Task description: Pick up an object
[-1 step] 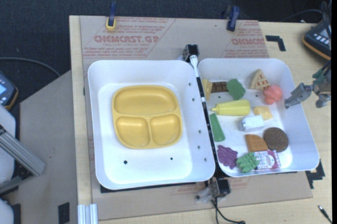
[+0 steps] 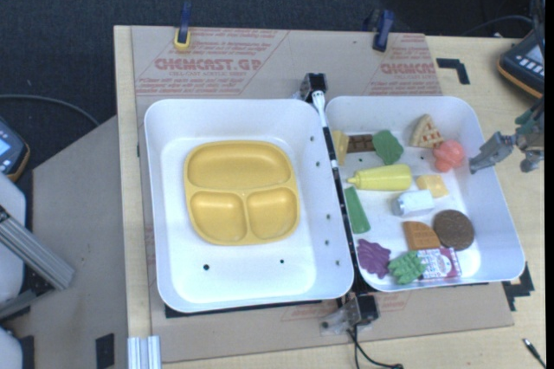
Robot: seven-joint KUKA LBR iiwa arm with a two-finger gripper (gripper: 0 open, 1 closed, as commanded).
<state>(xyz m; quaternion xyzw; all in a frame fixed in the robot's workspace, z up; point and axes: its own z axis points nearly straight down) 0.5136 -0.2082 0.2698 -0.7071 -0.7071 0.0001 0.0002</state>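
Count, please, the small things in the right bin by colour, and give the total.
Green: 3
Yellow: 3
Brown: 2
Orange or tan: 2
Pink: 2
Purple: 1
White: 1
Total: 14

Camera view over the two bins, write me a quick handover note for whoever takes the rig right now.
Gripper: at the right bin's right edge, near the pink ball; nothing seen held.
Right bin: toy food, including waffle wedge, yellow corn, brown cookie, purple grapes.
Left bin: yellow divided plate.
Done: nothing picked yet.
Left: grasp and lift one object.
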